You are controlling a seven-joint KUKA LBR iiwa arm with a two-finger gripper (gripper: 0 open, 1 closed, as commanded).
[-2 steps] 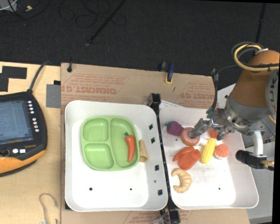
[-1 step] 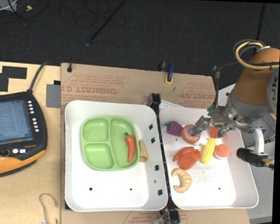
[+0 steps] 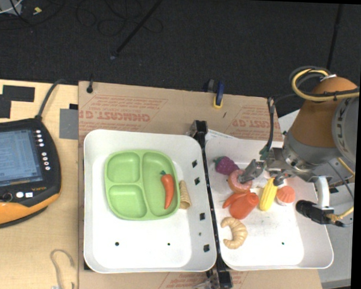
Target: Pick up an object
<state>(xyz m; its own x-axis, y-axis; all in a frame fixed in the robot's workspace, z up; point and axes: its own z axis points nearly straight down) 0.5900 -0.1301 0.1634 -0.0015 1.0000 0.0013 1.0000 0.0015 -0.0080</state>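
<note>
Pink doughnut-like toy [image 3: 239, 181] in the right white bin [image 3: 307, 253] looks to be what the gripper [image 3: 250, 172] is going for: it sits in the bin's upper middle, and the grey fingers hang right over its upper right edge. You cannot tell from this slanted view how wide they stand, nor whether they touch the toy; nothing is visibly caught between them, so treat it as not yet held.

Your main worry is crowding. A yellow plastic corn cob [image 3: 268, 195] lies just beside the pink piece on its right, a red-orange soft toy [image 3: 242, 205] presses against its lower edge, and a purple grape bunch [image 3: 226, 165] sits near its upper left. If the fingers come down off-centre, they may land on the rim and push the pink piece aside, or wedge the corn cob along with it and then drop both on the lift. A rounded, smooth shape is likely to squirt out of a shallow pinch.

A tan croissant toy [image 3: 235, 232] lower down and an orange-pink round toy [image 3: 285, 195] near the wrist are apart from the cluster and less likely to interfere. The left white bin [image 3: 136, 250], with its green divided plate [image 3: 127, 177] and red chilli pepper [image 3: 167, 190], is well away from the action.
</note>
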